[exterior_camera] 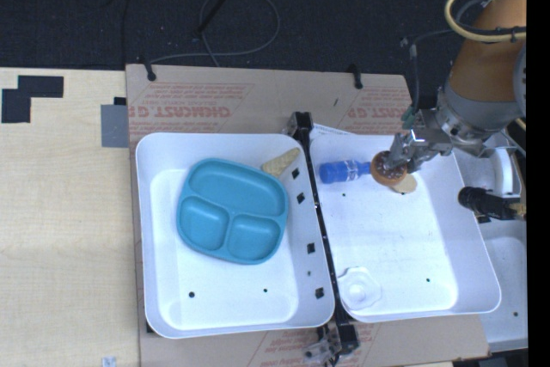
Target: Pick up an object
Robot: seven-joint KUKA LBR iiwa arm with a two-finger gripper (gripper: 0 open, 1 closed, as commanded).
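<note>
A small blue bottle (345, 172) lies on its side at the back of the right bin (447, 271), near the wall between the bins. Just beside its right end sits a brown round thing (388, 172), and the tool (402, 157) is right over that; whether it grips anything cannot be told. The left bin (163, 288) holds a blue tray (232, 211) and a tan piece (280, 161).

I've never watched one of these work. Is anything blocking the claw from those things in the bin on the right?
Nothing visible does. The gripper is already down in the right bin, right over a small brown round object, with a blue bottle lying just beside it.
</note>
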